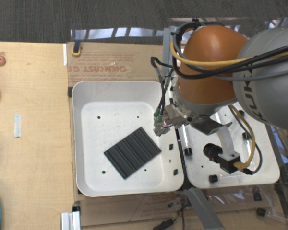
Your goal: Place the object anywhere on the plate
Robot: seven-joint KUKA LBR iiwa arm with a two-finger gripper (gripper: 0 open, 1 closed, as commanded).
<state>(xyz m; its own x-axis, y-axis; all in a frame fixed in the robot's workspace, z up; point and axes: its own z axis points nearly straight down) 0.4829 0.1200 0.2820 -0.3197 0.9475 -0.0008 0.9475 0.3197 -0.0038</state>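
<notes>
The plate [133,152] is a dark ribbed rectangle lying at a slant on the floor of the left bin [86,128]. My gripper [162,124] hangs below the orange wrist band, over the divide between the two bins, just above and right of the plate's upper corner. The arm's bulk hides most of it. A small dark piece [213,178] lies near the front of the right bin [259,174], and another [187,151] sits near that bin's left wall. I see nothing between the gripper and the plate.
The grey arm and orange band [211,61] cover the back of the right bin. A black fitting with yellow cable [225,159] hangs over that bin. Brown cardboard [115,63] lies behind the bins. A wooden bench top [29,128] stretches to the left.
</notes>
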